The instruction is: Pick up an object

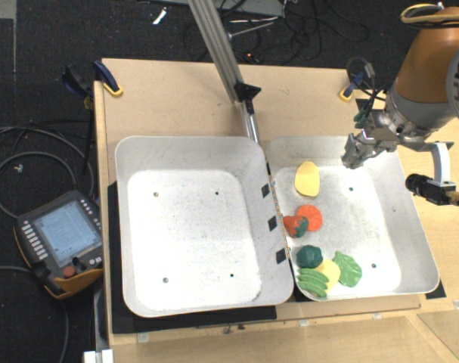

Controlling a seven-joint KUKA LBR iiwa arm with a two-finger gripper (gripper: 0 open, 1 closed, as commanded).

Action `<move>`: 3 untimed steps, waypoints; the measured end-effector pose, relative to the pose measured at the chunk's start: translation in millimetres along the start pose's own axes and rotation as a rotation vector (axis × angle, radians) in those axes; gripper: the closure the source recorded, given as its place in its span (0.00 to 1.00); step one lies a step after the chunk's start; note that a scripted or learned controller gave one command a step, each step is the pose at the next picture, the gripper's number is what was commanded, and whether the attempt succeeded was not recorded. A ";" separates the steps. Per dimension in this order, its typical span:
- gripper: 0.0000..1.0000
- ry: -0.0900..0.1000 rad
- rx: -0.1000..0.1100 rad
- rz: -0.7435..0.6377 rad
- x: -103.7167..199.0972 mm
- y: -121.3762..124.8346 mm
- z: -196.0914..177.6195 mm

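Listing right bin: yellow piece at far left, nearest the gripper; red piece mid-left; green cluster at near left edge. All look like light, stiff, smooth toy food; I would take the lone yellow piece across its narrow width. Left bin sits on the same tabletop.

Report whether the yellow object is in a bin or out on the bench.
In. The yellow object lies on the floor of the right bin, near its upper left part.
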State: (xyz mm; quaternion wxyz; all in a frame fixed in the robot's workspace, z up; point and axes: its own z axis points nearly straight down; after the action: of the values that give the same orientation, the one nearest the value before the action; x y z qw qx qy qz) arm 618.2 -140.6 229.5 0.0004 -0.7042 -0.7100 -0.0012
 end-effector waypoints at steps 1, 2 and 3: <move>1.00 0.000 0.000 -0.001 57.5 -3.3 -9.2; 1.00 0.000 0.000 0.000 105.7 -3.9 -15.4; 1.00 0.000 0.003 0.000 163.6 -2.1 -2.2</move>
State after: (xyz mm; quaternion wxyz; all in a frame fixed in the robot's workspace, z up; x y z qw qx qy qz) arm 614.8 23.0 232.1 0.0015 -0.7042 -0.7100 -0.0001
